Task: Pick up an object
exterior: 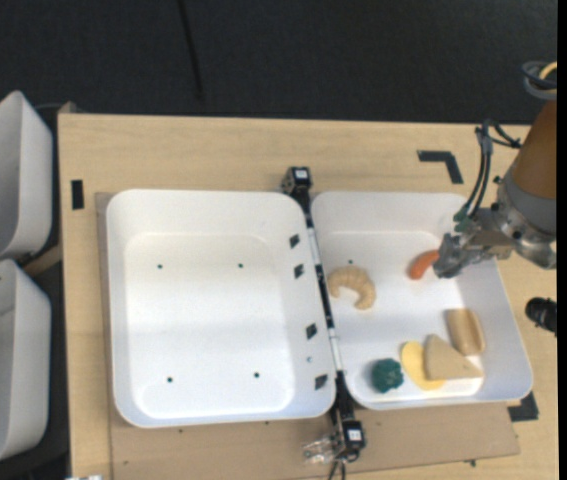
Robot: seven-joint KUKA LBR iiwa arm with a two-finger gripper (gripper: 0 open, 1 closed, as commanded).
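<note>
Gripper (450,258) sits low in the right bin (383,213) at 3 o'clock, touching the orange piece (422,265); grasp state cannot be told. Croissant (352,286) lies centre-left; teal lump (387,374) at 6 o'clock.

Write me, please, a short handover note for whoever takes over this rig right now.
Gripper: low over the right bin, by the small orange piece; whether it grips anything cannot be seen.
Things, all in the right bin: croissant-shaped piece near the divider, green lump, yellow piece and tan wedge at the front, tan bread-like piece on the right.
Done: no pick confirmed.
Left: secure one object and lift it.
</note>
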